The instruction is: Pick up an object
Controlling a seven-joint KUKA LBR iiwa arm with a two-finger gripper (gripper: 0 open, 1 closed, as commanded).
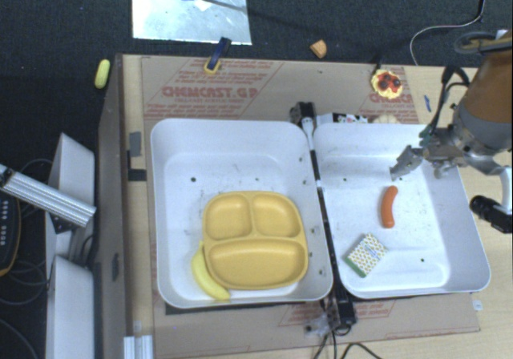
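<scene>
Red "CHEMCAST GP" lettering marks the brown board; the arm's jaws hang released above the sausage.

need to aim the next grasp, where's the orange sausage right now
The orange sausage lies in the right bin, near its middle, standing roughly upright in the camera view. The gripper hovers just above it and the patterned sponge sits below-left.

Bright even light, soft grainy focus
</scene>
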